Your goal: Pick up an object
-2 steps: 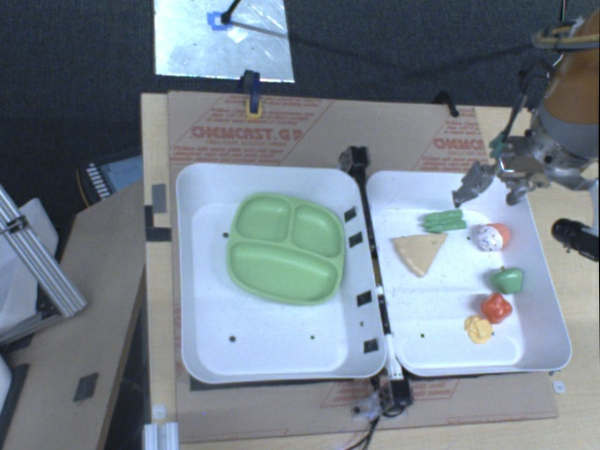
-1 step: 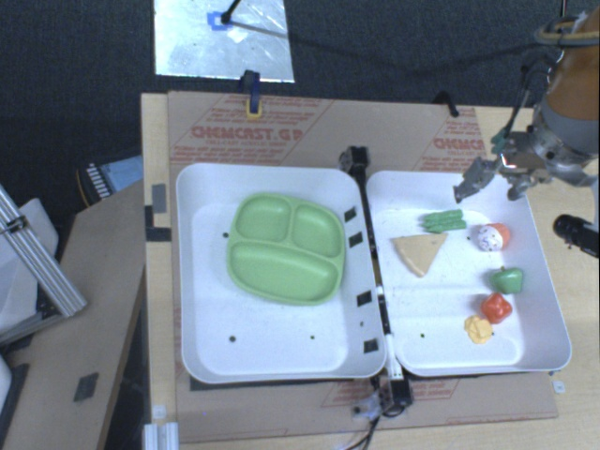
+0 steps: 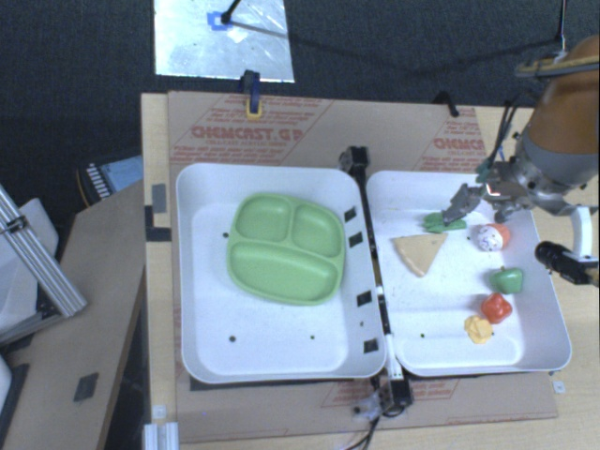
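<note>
Gripper point(image 3: 466, 202) low over the right bin point(image 3: 539, 359), near its back edge, fingers slanting down toward the green piece point(image 3: 435, 221); spread or pinched, cannot tell at this angle. Green piece just beside the fingertips, on their left, possibly touching, not visibly between them. Main risk: closing beside it, not around it, then lifting empty or nudging it toward the tan wedge point(image 3: 418, 252) just in front. Also crowded: white-and-orange ball point(image 3: 490, 238) near on the right, so a sideways correction could knock it. Green pepper point(image 3: 507, 279), red piece point(image 3: 496, 307), yellow piece point(image 3: 478, 329) well clear, toward the front. Left bin point(image 3: 202, 359) with green tray point(image 3: 286, 248) not involved.
</note>
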Tool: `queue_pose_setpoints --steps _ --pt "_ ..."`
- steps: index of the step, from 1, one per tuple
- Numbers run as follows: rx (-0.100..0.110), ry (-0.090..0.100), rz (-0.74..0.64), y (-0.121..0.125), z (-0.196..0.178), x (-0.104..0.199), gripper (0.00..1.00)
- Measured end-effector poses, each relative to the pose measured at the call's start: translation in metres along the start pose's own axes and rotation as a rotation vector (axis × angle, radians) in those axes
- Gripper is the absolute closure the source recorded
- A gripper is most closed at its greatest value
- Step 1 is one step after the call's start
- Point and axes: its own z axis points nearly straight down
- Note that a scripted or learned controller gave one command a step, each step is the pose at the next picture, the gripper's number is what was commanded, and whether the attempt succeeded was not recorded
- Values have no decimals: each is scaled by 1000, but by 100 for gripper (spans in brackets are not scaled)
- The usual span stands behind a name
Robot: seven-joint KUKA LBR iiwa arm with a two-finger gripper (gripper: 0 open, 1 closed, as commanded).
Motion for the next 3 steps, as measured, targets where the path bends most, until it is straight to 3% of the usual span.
queue_pose_setpoints --steps 2,3 --pt "2 1 0 12 119 2 0" --pt "-3 -1 1 13 105 1 100"
